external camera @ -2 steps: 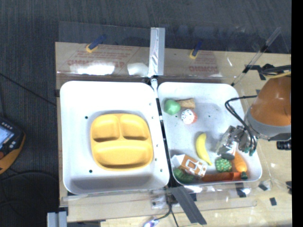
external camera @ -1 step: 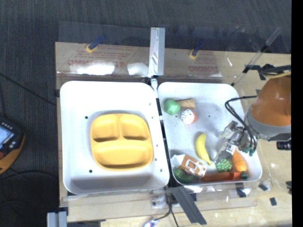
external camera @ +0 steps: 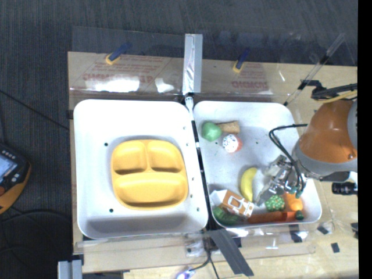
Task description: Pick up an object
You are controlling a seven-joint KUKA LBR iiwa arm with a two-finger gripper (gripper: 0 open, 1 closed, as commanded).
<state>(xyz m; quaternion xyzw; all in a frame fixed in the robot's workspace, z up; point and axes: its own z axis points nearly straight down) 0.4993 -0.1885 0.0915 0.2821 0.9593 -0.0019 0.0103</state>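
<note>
Low right in the frame, the gripper (external camera: 278,182) sits between banana (external camera: 249,182) and crowded toys; can't tell its grip, might snag two

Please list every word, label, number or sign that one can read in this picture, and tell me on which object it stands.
None can be read.
Reddish print on the clear sheet behind the left bin: too blurred.
Reddish print on the clear sheet behind the right bin: too blurred.
White label on the small orange box: too small.
Markings on the white ball: too small.
</note>
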